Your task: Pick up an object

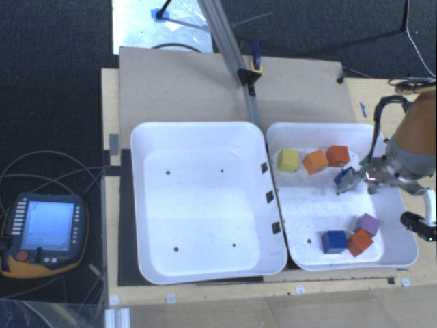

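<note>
We see the gripper (347, 180) low over the right bin (300, 255), beside the orange block (315, 161) and red block (337, 156). A blue piece sits at its tip; we cannot tell whether it grips anything.

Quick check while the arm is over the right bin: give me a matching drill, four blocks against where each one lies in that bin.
Things:
1. yellow block
2. blue block
3. purple block
4. red-orange block

Places:
A. near edge of the right bin, left of the lower orange block
B. far left corner area, nearest the divide between bins
C. far row, right end, beside the upper orange block
D. near right area, just above the lower orange block

Pairs: 1-B, 2-A, 3-D, 4-C
</note>
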Controlling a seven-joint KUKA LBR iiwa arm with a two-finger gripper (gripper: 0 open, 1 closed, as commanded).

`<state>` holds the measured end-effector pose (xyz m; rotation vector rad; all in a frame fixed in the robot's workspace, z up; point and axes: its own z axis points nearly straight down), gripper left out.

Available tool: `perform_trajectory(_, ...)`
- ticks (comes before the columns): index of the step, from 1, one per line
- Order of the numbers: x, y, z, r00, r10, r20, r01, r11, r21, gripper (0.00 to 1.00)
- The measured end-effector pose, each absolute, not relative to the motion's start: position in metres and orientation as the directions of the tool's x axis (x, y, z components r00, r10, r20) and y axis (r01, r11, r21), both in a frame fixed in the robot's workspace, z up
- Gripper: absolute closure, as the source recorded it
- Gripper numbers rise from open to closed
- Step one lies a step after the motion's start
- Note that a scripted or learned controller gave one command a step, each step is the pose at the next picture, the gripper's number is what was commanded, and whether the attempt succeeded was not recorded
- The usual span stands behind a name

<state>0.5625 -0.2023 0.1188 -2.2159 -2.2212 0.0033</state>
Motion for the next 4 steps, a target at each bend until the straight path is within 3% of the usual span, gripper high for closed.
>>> perform_trajectory(1, 0.563, -0.202, 0.089, -0.003, 1.000, 0.000, 1.000, 0.003, -0.001, 0.00)
perform_trajectory(2, 0.564, -0.203, 0.102, -0.005, 1.000, -0.001, 1.000, 0.005, 0.004, 1.00)
perform_trajectory(4, 0.556, -0.204, 0.196, -0.005, 1.000, -0.002, 1.000, 0.005, 0.007, 1.00)
